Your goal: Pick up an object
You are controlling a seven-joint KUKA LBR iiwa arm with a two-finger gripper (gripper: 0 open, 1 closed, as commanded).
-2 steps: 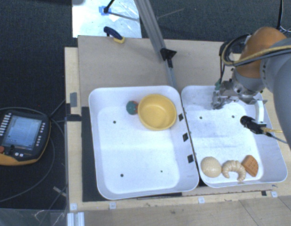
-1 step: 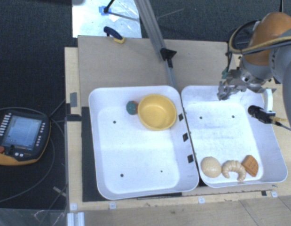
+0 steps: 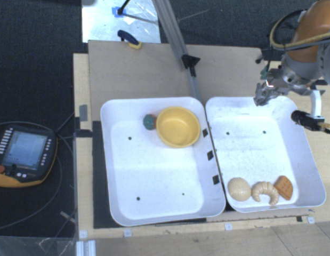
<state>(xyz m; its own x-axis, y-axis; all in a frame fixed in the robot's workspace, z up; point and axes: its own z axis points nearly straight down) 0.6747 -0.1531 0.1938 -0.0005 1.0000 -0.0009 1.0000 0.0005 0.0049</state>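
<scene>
The gripper (image 3: pixel 262 97) hangs over the right bin's (image 3: pixel 244 143) far edge; its finger state cannot be told. A bun (image 3: pixel 239 189), croissant (image 3: pixel 265 191) and waffle (image 3: pixel 284 187) line that bin's near edge. The left bin (image 3: pixel 154 180) holds a yellow bowl (image 3: pixel 178 127) touching a green ball (image 3: pixel 149 122) at its far edge.

The grey arm with its orange band (image 3: pixel 313 21) reaches in from the right, its small dark two-finger gripper (image 3: pixel 261 97) pointing downward below the wrist.
</scene>
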